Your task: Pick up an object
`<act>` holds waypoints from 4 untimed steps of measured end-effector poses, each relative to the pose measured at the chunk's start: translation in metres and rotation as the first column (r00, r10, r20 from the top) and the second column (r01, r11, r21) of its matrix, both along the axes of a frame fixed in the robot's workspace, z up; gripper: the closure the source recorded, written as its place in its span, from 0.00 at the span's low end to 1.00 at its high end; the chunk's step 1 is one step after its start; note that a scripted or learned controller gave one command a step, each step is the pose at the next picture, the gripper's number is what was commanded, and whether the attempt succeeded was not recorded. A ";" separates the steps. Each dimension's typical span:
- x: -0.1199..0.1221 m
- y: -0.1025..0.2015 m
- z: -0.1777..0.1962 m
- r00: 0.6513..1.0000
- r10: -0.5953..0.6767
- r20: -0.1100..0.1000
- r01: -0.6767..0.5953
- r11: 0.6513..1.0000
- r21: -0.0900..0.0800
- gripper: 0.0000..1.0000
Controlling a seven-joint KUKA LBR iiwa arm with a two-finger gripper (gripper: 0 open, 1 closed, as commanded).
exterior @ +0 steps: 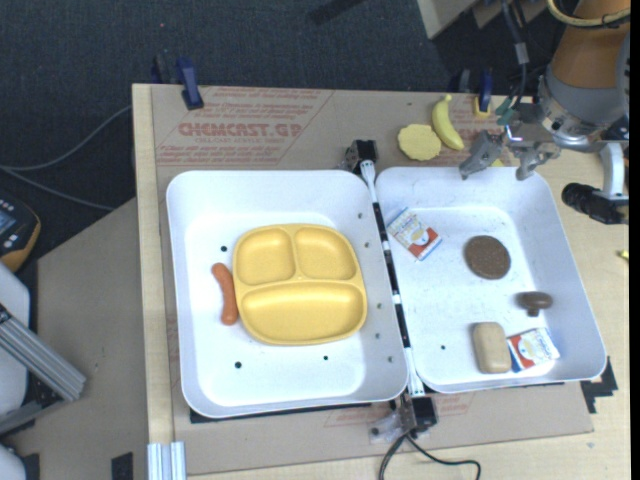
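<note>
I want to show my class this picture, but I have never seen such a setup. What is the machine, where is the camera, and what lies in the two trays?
One fixed camera looks down at a slant on a bench. The machine is a robot arm reaching in from the right; its gripper, a two-finger claw, hangs open over the far rim of the right bin and holds nothing. The left bin has a yellow plate with three sections and a toy sausage beside it. The right bin has a brown disc, two small cartons, a tan block and a small brown piece. A toy banana and a yellow lump lie on the bench behind the bins.
</note>
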State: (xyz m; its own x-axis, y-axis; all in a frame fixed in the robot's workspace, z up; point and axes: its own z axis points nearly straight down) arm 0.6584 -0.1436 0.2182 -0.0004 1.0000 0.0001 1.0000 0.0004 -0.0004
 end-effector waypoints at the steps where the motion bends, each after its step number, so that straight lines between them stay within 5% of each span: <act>1: -0.041 0.006 -0.114 1.000 -0.002 -0.014 0.002 1.000 0.003 0.00; 2: -0.029 -0.041 -0.103 1.000 -0.004 0.004 0.004 1.000 -0.003 0.00; 3: -0.057 -0.026 -0.132 1.000 -0.001 0.006 0.001 1.000 -0.003 0.00; 4: -0.071 -0.056 -0.133 1.000 -0.003 -0.002 0.003 1.000 -0.001 0.00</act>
State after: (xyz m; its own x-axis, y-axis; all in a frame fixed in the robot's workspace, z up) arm 0.5874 -0.1998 0.0849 0.0030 1.0000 -0.0007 1.0000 -0.0030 -0.0019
